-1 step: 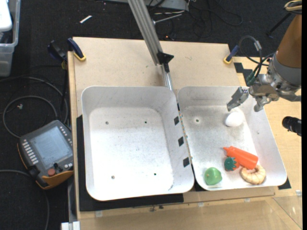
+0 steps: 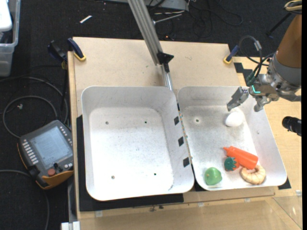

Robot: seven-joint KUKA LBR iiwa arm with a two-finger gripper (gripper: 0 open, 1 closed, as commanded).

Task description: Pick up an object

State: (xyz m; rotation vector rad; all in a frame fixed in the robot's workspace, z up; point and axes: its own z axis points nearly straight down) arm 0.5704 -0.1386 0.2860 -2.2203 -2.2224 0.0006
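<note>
In the right bin (image 2: 206, 104) lie a white egg-like ball (image 2: 234, 120), an orange carrot with a green top (image 2: 241, 157), a green round fruit (image 2: 213, 176) and a tan pretzel-like ring (image 2: 253, 175). My gripper (image 2: 249, 100) hangs over the bin's far right part, just above and behind the white ball. Its two fingers (image 2: 237, 98) stand spread apart with nothing between them.
The left bin (image 2: 96, 104) lies beside the right one, with a raised divider edge between them. A slanted metal pole (image 2: 146, 25) crosses the back of the bench. Clamps sit at the bench's far corners. A teach pendant (image 2: 47, 150) lies on the floor to the left.
</note>
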